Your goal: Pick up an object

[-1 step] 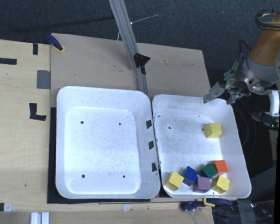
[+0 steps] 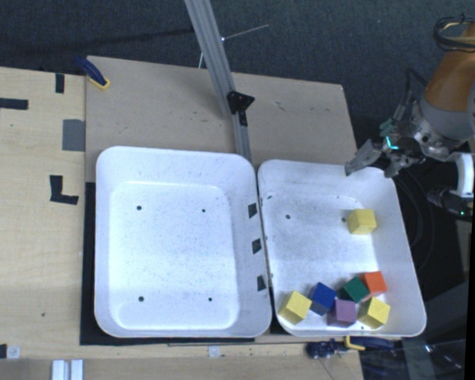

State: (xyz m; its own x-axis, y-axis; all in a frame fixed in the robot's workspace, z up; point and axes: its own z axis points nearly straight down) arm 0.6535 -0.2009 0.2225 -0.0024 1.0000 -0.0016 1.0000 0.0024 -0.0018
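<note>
The right bin (image 2: 299,237) holds several small blocks. A yellow block (image 2: 361,222) lies alone near its far right side. In the near right corner cluster an orange block (image 2: 374,281), a green block (image 2: 355,290), a blue block (image 2: 322,297), a purple block (image 2: 344,311) and two yellow blocks (image 2: 296,307) (image 2: 376,312). My gripper (image 2: 377,160) hovers over the far right corner of the right bin, above and beyond the lone yellow block. Its fingers stand apart, and nothing is between them.
The left bin (image 2: 170,237) sits beside the right one. A grey metal pole (image 2: 217,59) slants over the bench behind the bins. A blue and yellow clamp (image 2: 93,73) lies at the far left, and another clamp (image 2: 336,348) sits at the near edge.
</note>
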